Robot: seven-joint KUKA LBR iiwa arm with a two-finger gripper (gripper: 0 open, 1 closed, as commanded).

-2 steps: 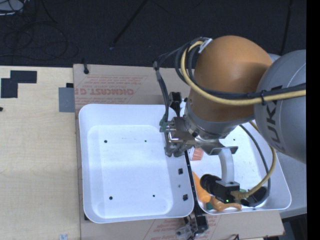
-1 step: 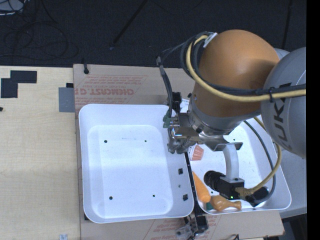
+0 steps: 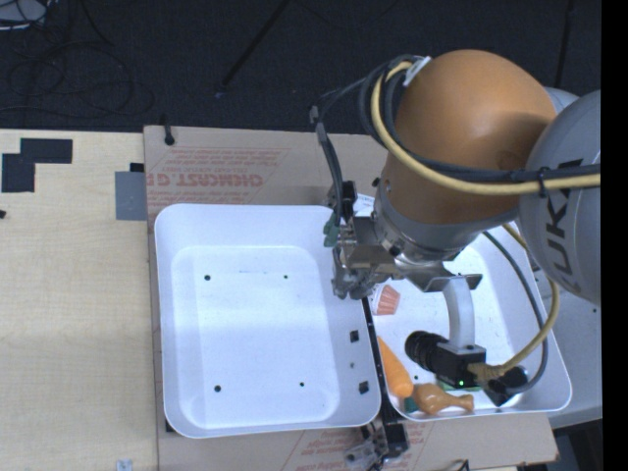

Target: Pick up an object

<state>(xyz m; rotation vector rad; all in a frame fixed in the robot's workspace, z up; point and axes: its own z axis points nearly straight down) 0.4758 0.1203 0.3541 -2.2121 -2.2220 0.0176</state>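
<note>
The arm's orange band [image 3: 471, 135] looms over the right bin [image 3: 549, 386], where a carrot [image 3: 393, 368] lies near the divider (a tan toy [image 3: 439, 398] just beside it); the left bin [image 3: 172, 263] adjoins.

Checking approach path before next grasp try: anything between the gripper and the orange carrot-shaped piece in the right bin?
Nothing visible. The gripper sits over the right bin's left edge; the orange carrot-shaped piece lies just below it in the camera view, with bare bin floor between. A pale orange item lies beside the gripper, off that line.
</note>
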